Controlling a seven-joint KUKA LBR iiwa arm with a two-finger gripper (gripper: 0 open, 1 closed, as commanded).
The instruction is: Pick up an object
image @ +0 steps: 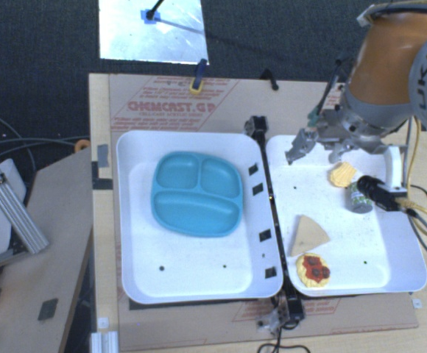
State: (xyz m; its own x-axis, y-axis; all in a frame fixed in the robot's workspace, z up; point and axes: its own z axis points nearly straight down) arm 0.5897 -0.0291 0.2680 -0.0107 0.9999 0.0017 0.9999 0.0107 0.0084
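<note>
Over the right bin, the gripper hovers, jaws indistinct (cannot tell their state); descending there risks missing the yellow piece nearby.

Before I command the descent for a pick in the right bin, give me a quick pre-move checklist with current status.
1. Gripper over the right white bin: ok.
2. Gripper carrying nothing: ok.
3. Jaws open: cannot tell.
4. Nearest target, the small yellow ridged toy piece, free of neighbours: ok.
5. Tan wedge-shaped toy slice and round red-topped toy pizza lying apart: not ok, nearly touching.
6. Blue divided plastic plate in the left white bin, out of the way: ok.
</note>
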